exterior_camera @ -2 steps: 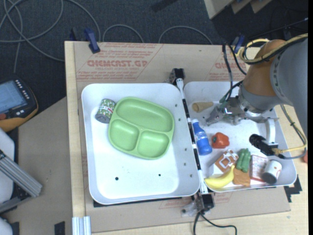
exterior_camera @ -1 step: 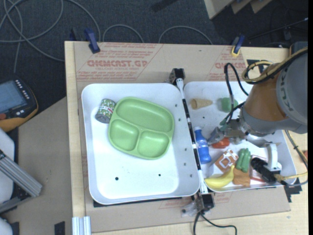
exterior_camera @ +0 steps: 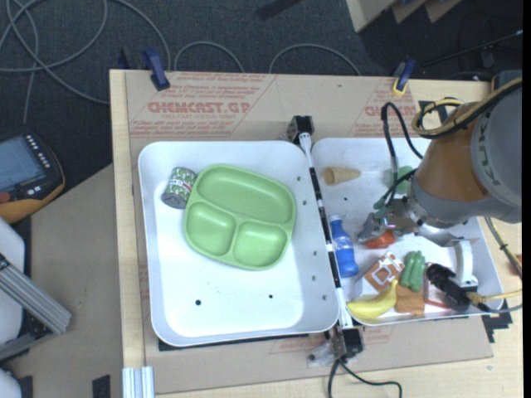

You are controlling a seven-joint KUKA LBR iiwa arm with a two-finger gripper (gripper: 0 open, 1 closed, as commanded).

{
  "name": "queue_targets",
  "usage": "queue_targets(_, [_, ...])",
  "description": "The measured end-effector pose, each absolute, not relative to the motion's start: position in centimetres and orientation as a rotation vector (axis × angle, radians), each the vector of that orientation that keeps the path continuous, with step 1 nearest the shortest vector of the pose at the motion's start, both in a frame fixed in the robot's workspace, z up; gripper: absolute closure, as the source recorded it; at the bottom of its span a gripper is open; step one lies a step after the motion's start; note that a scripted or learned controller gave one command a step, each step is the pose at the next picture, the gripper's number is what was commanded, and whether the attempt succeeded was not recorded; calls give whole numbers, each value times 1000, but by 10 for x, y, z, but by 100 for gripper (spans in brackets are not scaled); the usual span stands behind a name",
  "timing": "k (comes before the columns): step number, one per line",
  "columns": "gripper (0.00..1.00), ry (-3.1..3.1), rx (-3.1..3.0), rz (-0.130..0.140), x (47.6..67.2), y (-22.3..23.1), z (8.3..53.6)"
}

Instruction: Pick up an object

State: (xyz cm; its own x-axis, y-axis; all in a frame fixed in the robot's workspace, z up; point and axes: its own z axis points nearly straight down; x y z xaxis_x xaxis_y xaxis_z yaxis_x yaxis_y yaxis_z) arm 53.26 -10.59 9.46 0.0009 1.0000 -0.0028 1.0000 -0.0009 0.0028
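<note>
My gripper hangs low over the middle of the right bin, reaching in from the right. Just beneath its tip lies a small red-orange object, partly hidden by it; I cannot tell whether they touch. A blue bottle lies along the bin's left wall. A tan cone rests near the far edge. At the front are a yellow banana, an orange-and-white box and a green toy.
The left bin holds a green divided plate and a small patterned roll at its far left corner. A green item peeks out behind the arm. Cables and a handheld pendant lie off the bench.
</note>
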Motion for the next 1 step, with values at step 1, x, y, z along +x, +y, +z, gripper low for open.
queue_targets(1, [100, 2223, 2220, 3, 566, -44, 185])
